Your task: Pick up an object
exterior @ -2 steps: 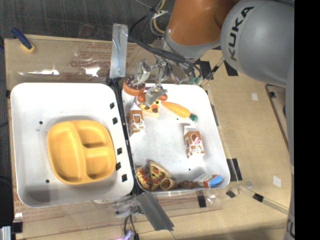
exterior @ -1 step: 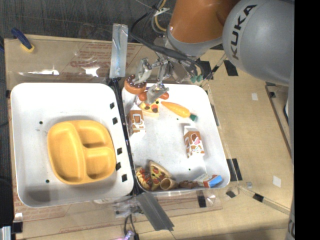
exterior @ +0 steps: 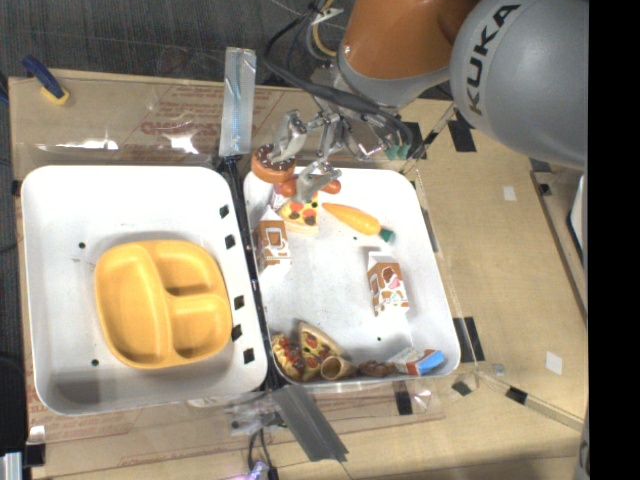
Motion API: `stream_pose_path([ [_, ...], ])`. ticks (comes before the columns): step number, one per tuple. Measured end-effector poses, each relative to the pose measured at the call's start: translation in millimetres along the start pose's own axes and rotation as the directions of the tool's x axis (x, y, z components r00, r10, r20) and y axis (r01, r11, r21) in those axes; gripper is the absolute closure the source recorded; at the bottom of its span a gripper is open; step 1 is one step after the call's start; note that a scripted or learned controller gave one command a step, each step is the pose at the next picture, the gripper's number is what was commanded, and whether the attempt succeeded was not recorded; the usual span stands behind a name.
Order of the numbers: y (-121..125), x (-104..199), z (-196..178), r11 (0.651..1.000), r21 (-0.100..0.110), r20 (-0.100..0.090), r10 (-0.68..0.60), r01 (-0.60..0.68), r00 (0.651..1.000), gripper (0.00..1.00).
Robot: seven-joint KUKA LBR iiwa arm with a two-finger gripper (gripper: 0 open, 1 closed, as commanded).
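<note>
"KUKA" on grey arm (exterior: 520, 58)

2 bins (exterior: 60, 193), 1 tray (exterior: 160, 303) (yellow), 2 cartons (exterior: 386, 284)

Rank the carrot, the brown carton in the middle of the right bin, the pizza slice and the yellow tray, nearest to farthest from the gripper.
From the gripper:
1. Carrot, just below it, right bin's top.
2. Brown carton, mid right bin.
3. Pizza slice, right bin's bottom edge.
4. Yellow tray, left bin.

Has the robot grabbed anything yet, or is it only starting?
Nothing looks lifted yet. The gripper is low at the far edge of the right bin, above a small pizza toy beside the carrot. Whether it grips anything is unclear. The actual lifting is left.
</note>
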State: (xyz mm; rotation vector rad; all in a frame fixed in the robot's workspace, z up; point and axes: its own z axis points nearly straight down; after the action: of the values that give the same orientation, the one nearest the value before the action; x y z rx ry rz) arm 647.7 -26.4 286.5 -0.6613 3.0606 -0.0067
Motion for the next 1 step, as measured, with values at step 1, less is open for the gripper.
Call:
stream_pose_path([
  [1, -0.6, -1.0, -10.8, 1.000, 0.002, 0.003, -0.002, 0.002, 1.000, 1.00],
])
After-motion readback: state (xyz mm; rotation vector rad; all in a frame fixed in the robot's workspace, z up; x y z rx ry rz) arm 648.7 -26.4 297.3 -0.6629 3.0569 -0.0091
